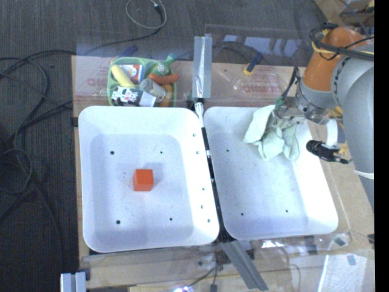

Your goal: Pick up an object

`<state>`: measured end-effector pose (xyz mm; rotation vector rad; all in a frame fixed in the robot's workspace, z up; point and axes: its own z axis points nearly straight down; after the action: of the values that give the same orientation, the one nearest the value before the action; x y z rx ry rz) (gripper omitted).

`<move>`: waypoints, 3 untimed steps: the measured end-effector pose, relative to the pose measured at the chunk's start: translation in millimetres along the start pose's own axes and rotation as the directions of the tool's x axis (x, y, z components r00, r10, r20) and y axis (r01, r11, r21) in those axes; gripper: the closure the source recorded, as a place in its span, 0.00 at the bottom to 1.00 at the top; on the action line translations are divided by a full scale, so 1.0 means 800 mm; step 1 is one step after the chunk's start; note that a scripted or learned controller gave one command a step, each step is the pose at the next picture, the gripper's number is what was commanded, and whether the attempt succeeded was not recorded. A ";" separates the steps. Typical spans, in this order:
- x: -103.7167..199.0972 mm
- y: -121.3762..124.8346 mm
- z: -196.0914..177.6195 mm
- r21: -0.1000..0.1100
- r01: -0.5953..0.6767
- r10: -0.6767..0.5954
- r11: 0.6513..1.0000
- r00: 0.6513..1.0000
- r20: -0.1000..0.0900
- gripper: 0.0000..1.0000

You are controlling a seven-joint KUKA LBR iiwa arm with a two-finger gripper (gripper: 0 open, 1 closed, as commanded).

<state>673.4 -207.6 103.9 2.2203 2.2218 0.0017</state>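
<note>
Cloth, pale white-green and crumpled, lies bunched against the back edge of the right bin, near its back right corner. I see the gripper right at the cloth's upper folds, but from here I cannot tell how it is set or whether it has any hold. In the left bin, an orange cube sits near the middle. Behind that bin's back edge stands a green basket of toys. The bench carries faint red lettering I cannot read.
</note>
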 end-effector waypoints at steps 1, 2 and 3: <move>0.010 -0.033 -0.014 0.003 0.152 -0.152 0.988 0.988 0.003 1.00; 0.052 -0.034 0.011 -0.013 0.494 -0.494 0.869 0.869 0.016 1.00; 0.054 -0.035 0.013 -0.012 0.496 -0.495 0.868 0.869 0.013 0.00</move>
<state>645.7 -164.7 93.5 1.5676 2.7013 0.0076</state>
